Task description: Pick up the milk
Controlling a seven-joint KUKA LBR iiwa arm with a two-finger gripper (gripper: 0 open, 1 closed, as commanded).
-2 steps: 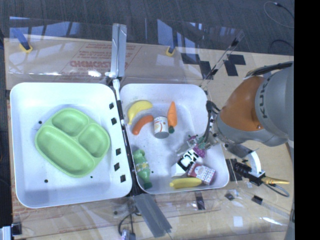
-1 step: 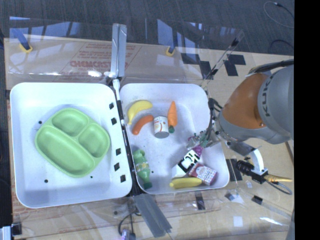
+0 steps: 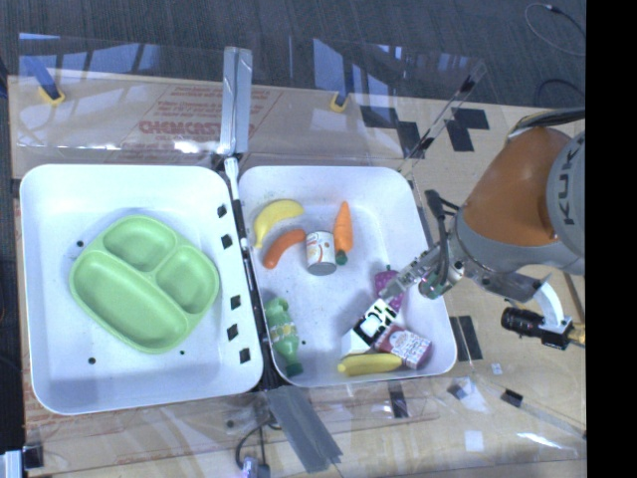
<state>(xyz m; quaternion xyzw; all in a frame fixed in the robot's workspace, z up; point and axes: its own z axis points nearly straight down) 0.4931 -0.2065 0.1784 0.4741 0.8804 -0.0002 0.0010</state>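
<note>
A: Left to right, quick. Left bin [image 3: 40,297] has the green divided plate [image 3: 145,281], nothing to do with the task.

B: Right bin [image 3: 328,175]?

A: Cluttered. Yellow banana [image 3: 275,214] and an orange sausage-shaped piece [image 3: 283,248] up top, a small can [image 3: 319,252], a carrot [image 3: 342,229], and a green item [image 3: 280,329] by the left wall. Can't name that one.

B: And the milk?

A: Black-and-white patterned milk carton [image 3: 372,321], lying tilted in the lower right part of the right bin. A second banana [image 3: 369,364] is just below it and a pink-and-white carton [image 3: 408,348] is touching or nearly touching its right side. I'm taking the black-and-white one as the milk.

B: Pincer?

A: Pincer [image 3: 413,275] is low over the bin's right wall, near a small purple item [image 3: 385,283]. The milk is near it, below and slightly left in view. Not in contact as far as I can see.

B: Released or clenched?

A: Cannot tell, too small and blurred. Nothing visibly held.

B: Step?

A: I'd call it the approach, grasp not made yet. The next move calls for shifting toward the lower left over the carton, lining up across its narrow side, and descending without catching the pink carton or the banana.
</note>
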